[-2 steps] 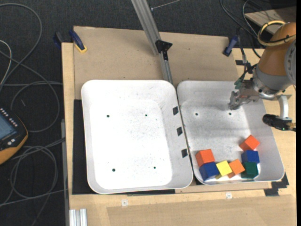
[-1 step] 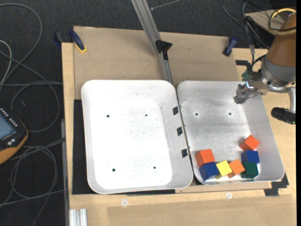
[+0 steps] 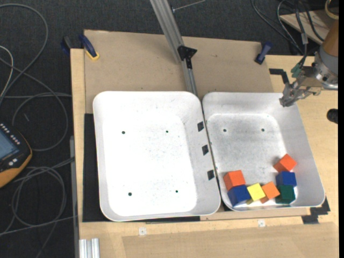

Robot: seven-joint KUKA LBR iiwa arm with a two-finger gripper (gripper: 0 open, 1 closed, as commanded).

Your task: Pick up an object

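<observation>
Grey jaws (image 3: 288,99) over right bin (image 3: 301,138) rim, grip state unclear; blocks (image 3: 260,187) heaped below

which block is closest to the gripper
The lone orange block by the right bin's right wall; it sits farthest up, toward the gripper.

Lighting: even, diffuse, coming from overhead; I am seeing no hard glare. The two white bins (image 3: 145,155) are reading bright, nearly washing out. Shadows: soft and thin, lying under the bin rims and beside the coloured blocks (image 3: 262,186). Focus: fair throughout; fine detail is blurring slightly, grain showing on the dark floor (image 3: 37,47).
</observation>
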